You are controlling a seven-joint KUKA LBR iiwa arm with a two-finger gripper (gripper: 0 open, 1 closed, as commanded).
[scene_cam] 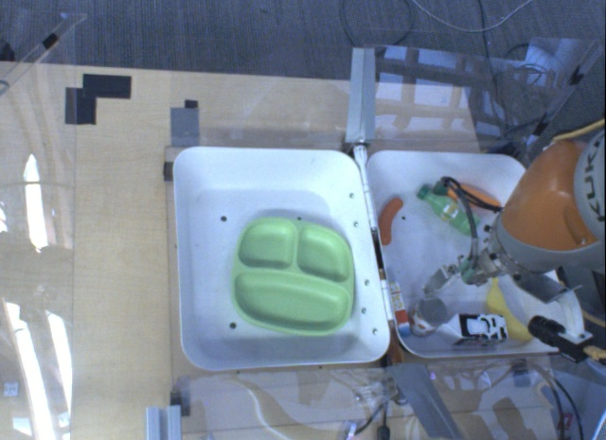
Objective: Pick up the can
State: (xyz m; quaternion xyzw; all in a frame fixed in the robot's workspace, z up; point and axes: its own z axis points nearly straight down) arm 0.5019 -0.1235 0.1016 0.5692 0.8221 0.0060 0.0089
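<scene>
Two shallow white bins sit side by side on one wooden surface [114, 268]: a left bin [204, 334] and a right bin [407, 178]. The left bin holds one thing, a green tray [294, 275] divided into three compartments. The right bin holds one orange sausage-shaped piece [388, 219], one green bottle [445, 206], one yellow object [499, 304], one small black-and-white item [483, 326] and one grey can [431, 312]. One arm [549, 211] reaches in, carrying one claw [454, 277].
</scene>
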